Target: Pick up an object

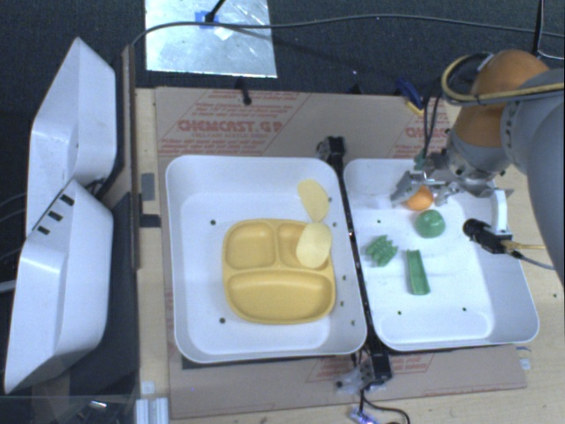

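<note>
Orange ball under end effector, grip unclear; white bin, cardboard-covered bench.

Bins were white. Divided tray was yellow; two oval pieces were pale yellow. Ball, ridged piece and stick were green. Small round item was orange. Arm was grey with orange band.

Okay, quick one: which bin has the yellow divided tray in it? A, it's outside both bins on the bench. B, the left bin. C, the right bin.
B: the yellow divided tray lies in the left bin, while the right bin holds the small green and orange items.
</note>
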